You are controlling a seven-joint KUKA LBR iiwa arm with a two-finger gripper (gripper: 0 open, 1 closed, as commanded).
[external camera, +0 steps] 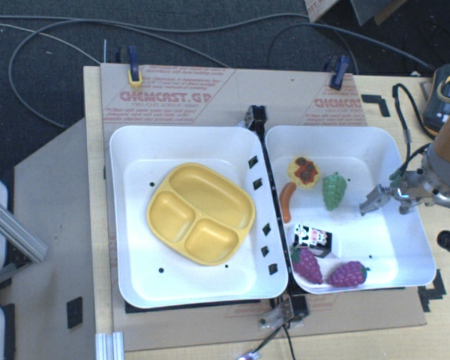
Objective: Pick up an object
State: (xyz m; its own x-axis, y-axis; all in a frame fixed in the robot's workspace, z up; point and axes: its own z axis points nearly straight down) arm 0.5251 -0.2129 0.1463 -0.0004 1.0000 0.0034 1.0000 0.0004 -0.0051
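Two open end effector (388,200) fingers over bare right bin (405,235) floor.

The arm (444,160) is showing a grey, rounded body at the scene's right edge. Its wrist is ending in a silvery metal gripper (387,199) with two short dark-grey fingers (371,202). Thin dark cables (403,122) are looping beside the wrist, on its far side.
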